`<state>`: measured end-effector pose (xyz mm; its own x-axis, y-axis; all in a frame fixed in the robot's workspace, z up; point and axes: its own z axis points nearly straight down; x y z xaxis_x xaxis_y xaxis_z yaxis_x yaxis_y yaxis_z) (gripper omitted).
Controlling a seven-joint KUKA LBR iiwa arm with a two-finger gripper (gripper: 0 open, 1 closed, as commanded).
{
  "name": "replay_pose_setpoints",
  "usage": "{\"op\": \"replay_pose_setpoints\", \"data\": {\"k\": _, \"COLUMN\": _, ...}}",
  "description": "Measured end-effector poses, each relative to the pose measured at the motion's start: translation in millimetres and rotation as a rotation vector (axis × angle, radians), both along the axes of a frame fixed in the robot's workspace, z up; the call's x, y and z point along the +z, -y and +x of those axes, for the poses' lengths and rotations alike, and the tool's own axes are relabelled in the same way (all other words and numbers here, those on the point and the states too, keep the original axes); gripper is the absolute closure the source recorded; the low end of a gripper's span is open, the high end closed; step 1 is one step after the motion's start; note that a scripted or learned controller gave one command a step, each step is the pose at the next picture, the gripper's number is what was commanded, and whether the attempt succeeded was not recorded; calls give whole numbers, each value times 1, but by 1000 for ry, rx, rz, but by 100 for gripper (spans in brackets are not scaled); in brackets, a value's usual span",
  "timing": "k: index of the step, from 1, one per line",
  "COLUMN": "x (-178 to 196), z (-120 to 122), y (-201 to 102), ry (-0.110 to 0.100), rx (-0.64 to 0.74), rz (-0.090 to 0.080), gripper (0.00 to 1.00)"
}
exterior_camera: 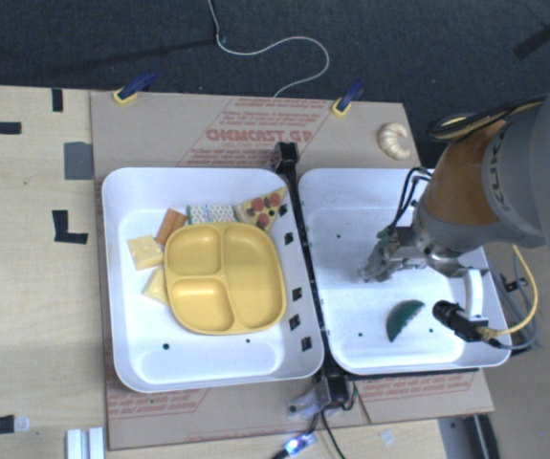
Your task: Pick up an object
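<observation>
In the right bin (351,208) a small dark green leaf-shaped object (404,318) lies near the front wall. My gripper (378,266) hangs low over the middle of that bin, up and to the left of the green object, apart from it. Nothing shows between its tips. The left bin (126,352) holds a yellow divided plate (225,277) with a pizza slice (263,208), a tan cracker (144,252), an orange-brown piece (170,225) and a patterned strip (208,213) tucked around its far and left sides.
A black clip divider (298,256) runs between the two bins. A pale shell-like object (396,141) lies on the cardboard beyond the right bin. The arm's grey and orange body (485,180) covers the right bin's far right side, with cables (518,304) trailing by its right wall.
</observation>
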<state>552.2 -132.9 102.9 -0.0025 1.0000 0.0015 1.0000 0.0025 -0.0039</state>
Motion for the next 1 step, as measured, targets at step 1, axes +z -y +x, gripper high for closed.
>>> {"op": "replay_pose_setpoints", "data": {"k": 1, "x": 42, "z": -2, "y": -3, "ry": 6, "rx": -1, "rz": -1, "gripper": 100}}
